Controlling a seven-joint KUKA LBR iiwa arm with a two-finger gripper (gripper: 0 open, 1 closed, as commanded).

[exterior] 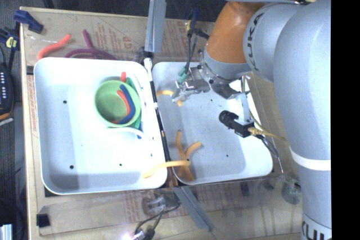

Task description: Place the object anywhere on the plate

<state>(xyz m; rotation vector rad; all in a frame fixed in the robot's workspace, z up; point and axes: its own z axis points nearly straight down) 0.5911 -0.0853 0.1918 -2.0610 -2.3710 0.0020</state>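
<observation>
While I look down at a slant on the wooden worktop (84, 208), the scene reads from left to right like this. Along the far left edge of the worktop lie some loose coloured strips and a blue clip, outside the bins. Next comes the left bin (67, 149), shallow and white. Inside it, toward its right side, sits a green plate (111, 102), round and bowl-like, with a red piece and a blue curved piece (128, 99) resting on its right rim. A pale yellow strip (163, 167) lies across the near right corner of this bin, bridging over the divider into the next bin.

To the right stands the right bin (225, 163), touching the first. Near its front left lie orange curved pieces (187, 150), close together on the bin floor. At its far left corner my gripper (183, 89) hangs low over the bin, with a small orange-yellow object (168, 93) just beside its tip. I cannot tell how far apart my fingers stand, nor whether they hold that object. My grey arm with its orange band (236, 25) fills the right side.
</observation>
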